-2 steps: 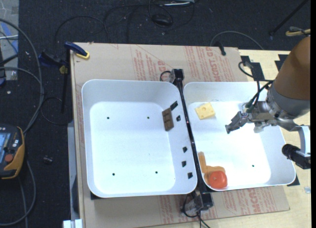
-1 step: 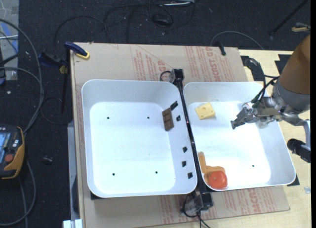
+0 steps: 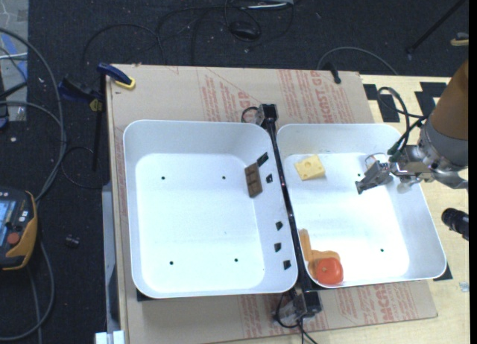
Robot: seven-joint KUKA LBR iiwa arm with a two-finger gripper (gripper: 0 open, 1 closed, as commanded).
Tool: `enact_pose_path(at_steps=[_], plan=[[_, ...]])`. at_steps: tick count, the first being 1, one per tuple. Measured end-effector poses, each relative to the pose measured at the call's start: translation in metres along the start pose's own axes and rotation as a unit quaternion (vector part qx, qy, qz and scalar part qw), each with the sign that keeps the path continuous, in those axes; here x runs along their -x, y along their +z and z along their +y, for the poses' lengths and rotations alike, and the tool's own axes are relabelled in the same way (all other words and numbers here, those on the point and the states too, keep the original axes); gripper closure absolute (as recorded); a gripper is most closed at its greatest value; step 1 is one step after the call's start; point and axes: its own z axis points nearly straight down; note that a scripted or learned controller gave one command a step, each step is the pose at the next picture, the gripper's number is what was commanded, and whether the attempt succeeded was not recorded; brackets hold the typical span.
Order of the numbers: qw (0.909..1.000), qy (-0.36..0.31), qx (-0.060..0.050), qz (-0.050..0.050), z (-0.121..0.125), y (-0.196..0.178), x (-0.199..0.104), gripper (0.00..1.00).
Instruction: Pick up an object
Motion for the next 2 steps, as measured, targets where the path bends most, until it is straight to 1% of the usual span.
enact_pose_path(at_steps=[1,2], plan=[[1.0,0.0,0.0,0.0,-0.002,-0.009,0.009,0.0],[1.0,0.0,0.0,0.0,0.002,-0.013,0.028,0.0]])
